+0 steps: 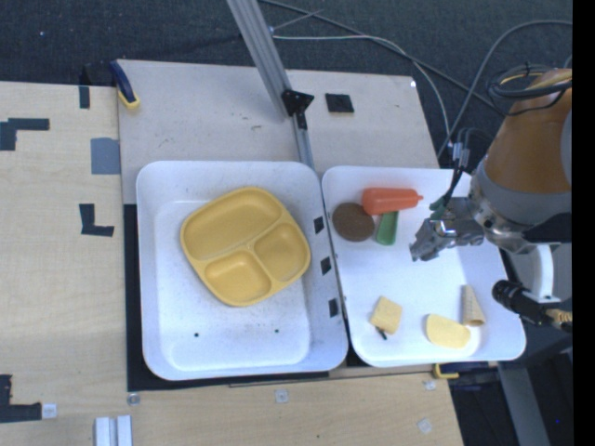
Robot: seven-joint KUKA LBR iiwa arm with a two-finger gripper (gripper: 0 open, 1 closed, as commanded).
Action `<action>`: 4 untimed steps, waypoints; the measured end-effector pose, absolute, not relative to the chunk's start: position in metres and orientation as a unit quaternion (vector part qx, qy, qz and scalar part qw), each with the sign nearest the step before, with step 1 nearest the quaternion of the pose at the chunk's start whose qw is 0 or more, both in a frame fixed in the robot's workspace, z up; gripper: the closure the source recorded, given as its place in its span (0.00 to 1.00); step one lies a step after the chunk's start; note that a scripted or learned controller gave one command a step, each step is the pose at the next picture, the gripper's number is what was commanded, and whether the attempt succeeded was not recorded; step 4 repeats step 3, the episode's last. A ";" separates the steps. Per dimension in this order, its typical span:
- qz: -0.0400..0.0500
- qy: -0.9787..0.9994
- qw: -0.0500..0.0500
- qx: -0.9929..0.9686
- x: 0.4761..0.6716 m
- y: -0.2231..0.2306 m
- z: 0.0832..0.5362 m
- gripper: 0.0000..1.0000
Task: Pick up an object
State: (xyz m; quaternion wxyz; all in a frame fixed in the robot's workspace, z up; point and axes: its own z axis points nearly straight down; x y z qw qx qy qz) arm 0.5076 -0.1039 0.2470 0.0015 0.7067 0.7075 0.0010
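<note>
In the right bin [497, 342], jaws [429, 245], grip unclear, hang beside green piece [387, 229] and carrot [390, 199].

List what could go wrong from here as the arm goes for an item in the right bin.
1. The orange carrot-shaped toy, small green piece and brown round disc lie bunched together; a grasp there may catch two things or knock one away.
2. The gripper hovers over bare floor of the right white bin, so closing here would likely grab nothing.
</note>
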 end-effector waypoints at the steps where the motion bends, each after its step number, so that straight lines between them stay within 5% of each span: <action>1: 0.000 0.709 -0.001 0.705 0.512 -0.050 0.233 1.00; 3: 0.000 0.709 -0.001 0.705 0.511 0.045 0.227 1.00; 4: 0.000 0.709 -0.001 0.705 0.511 0.045 0.227 1.00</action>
